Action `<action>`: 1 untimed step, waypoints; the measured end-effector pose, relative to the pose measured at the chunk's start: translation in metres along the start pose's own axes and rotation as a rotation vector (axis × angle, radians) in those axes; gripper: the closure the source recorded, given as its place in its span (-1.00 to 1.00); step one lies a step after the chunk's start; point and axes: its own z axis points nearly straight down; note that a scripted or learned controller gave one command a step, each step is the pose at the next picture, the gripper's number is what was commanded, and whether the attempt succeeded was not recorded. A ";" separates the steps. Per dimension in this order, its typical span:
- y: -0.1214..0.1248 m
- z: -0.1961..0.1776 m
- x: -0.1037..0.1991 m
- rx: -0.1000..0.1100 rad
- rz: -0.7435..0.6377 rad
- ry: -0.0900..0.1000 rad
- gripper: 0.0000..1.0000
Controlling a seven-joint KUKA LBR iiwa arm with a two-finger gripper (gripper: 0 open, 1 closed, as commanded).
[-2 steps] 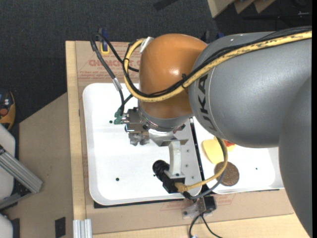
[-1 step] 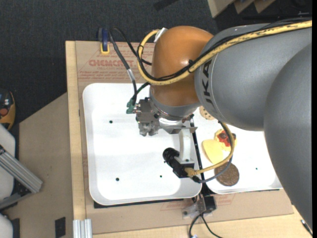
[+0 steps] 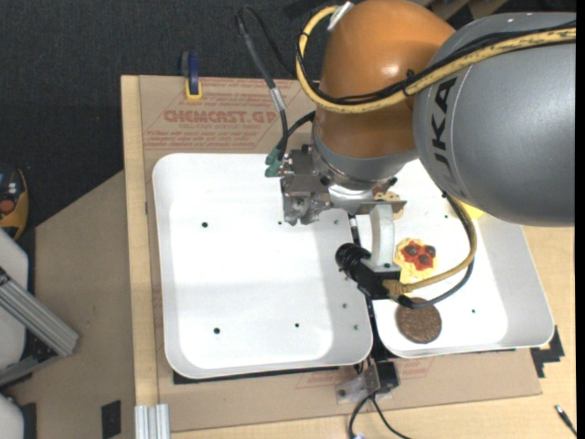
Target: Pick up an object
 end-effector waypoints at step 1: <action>0.012 0.078 0.074 0.010 -0.007 0.000 1.00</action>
